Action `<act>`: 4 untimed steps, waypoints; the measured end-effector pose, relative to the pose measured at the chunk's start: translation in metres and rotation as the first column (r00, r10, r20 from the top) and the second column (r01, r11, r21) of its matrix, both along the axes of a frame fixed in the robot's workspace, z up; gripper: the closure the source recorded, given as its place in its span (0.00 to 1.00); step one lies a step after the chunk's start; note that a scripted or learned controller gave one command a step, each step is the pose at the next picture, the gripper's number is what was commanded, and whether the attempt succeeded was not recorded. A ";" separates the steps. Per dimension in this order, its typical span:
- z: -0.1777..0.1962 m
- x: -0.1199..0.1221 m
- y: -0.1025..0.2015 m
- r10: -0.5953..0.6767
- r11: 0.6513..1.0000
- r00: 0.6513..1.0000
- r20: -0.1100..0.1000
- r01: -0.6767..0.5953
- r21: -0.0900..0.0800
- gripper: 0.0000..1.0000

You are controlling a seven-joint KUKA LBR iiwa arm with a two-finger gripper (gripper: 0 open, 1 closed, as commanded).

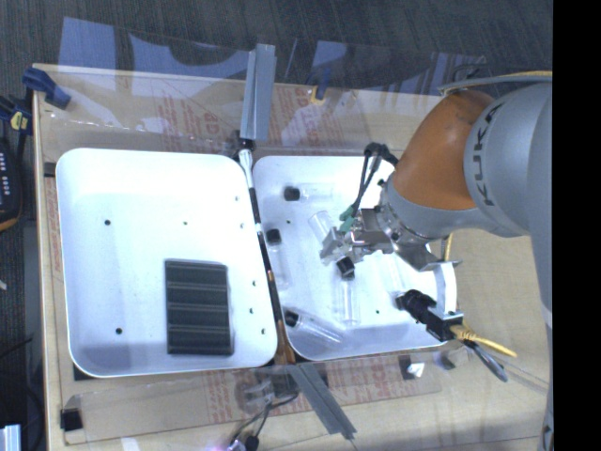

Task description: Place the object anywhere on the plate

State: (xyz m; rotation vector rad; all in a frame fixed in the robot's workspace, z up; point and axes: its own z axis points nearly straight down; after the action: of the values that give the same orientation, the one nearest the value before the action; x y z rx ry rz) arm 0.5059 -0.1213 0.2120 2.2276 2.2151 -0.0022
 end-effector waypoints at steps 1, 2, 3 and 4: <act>-0.021 0.040 0.106 0.177 0.984 0.984 -0.002 -0.177 0.001 1.00; 0.068 0.074 0.166 0.185 0.983 0.983 -0.001 -0.185 0.002 1.00; -0.013 -0.031 0.241 0.041 0.999 0.999 -0.007 -0.041 0.000 1.00; -0.092 0.028 0.319 -0.507 0.862 0.862 -0.005 0.507 -0.003 1.00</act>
State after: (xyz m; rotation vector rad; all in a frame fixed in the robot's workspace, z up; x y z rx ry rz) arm 0.5337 0.1982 0.1197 2.7337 1.5539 -0.0102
